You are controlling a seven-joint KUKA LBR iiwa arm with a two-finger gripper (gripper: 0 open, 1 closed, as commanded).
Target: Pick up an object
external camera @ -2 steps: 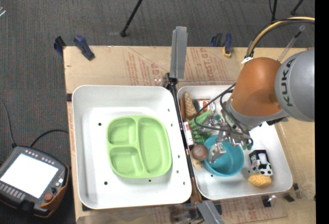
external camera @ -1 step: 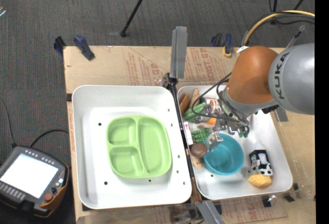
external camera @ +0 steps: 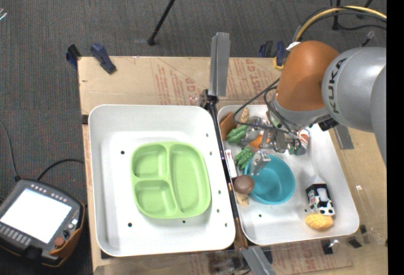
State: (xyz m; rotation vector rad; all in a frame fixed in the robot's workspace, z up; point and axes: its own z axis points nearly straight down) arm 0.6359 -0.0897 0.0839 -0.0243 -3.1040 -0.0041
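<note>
Two bins: one green plate (external camera: 170, 179) in the left bin (external camera: 107, 135); one teal bowl (external camera: 273, 182) mid right bin (external camera: 344, 195), several toys along its edges. My gripper (external camera: 271, 144) hangs above the bowl's far rim.

Bench (external camera: 158, 78) with a brown cardboard-covered top, printed in red, seen from above. Two shallow white bins rested directly on it, side by side and touching along a dark central divider: the left bin (external camera: 107, 141) nearer the bench's left edge, the right bin (external camera: 338, 179) toward its right edge. Blue clamps (external camera: 101, 58) gripped the bench's far left corner; bare cardboard lay exposed along the far edge.
</note>
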